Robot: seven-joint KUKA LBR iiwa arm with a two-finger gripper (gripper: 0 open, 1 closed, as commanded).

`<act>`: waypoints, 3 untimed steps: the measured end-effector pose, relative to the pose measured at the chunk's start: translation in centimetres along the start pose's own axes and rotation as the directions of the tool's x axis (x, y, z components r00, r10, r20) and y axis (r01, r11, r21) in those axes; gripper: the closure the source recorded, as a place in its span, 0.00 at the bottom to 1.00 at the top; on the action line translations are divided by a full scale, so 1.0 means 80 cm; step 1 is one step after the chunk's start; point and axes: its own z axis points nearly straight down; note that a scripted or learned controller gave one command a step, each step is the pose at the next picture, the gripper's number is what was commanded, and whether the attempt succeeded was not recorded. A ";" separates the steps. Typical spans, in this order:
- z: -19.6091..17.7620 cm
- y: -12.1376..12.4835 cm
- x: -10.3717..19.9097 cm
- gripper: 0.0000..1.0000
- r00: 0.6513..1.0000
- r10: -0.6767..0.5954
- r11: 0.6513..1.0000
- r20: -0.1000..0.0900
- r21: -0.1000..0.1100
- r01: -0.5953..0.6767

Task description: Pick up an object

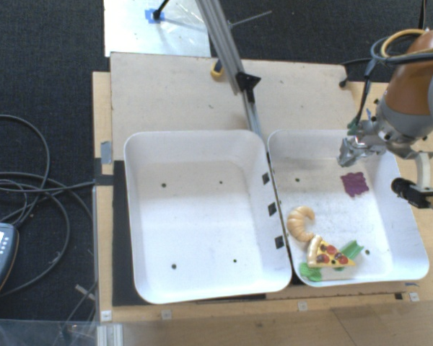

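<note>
Gripper (348,152) is hovering over the right bin (408,254), far side; can't tell its state. Just below it a flat purple piece (355,184) is lying on the bin floor, ragged-edged. Nearer the front: a tan croissant toy (301,223), a pizza slice toy (330,254) overlapping a green piece (350,251).

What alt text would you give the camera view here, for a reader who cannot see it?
A grey and orange robot arm reaches in from the right, its gripper poised above the right bin, just above a purple object. Nearer the front of that bin lie a croissant, a pizza slice and a green object; the left bin sits alongside.
</note>
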 end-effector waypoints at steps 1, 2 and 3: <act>-0.057 0.009 -0.001 1.00 1.000 -0.004 1.000 0.000 0.000 0.004; -0.089 0.011 -0.001 1.00 1.000 -0.005 1.000 -0.001 0.002 0.005; -0.074 0.006 0.070 1.00 1.000 -0.010 1.000 -0.004 0.007 0.010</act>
